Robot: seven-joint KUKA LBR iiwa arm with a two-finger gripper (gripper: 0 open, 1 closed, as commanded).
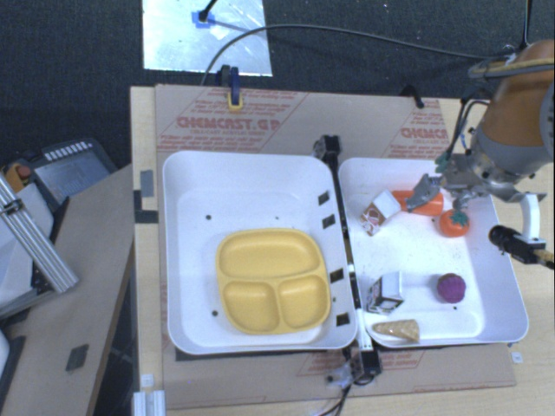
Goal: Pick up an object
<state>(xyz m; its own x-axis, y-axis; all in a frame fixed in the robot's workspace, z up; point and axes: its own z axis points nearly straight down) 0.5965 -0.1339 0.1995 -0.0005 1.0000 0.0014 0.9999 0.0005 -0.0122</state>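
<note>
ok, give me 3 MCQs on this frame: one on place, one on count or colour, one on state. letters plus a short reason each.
1. Where does the yellow divided tray lie?
A. In the left bin
B. In the right bin
C. On the bench in front of the bins

2. What colour is the round ball near the right bin's front right part?
A. Green
B. Purple
C. White

3. How does the gripper stand to the things in the right bin?
A. Raised far above the left bin
B. Parked off the bench
C. Low over the orange things at the back of the right bin

Key:
1 A: the tray rests on the floor of the left bin.
2 B: the ball is purple.
3 C: the gripper sits just over the orange block and the orange round thing.
</note>
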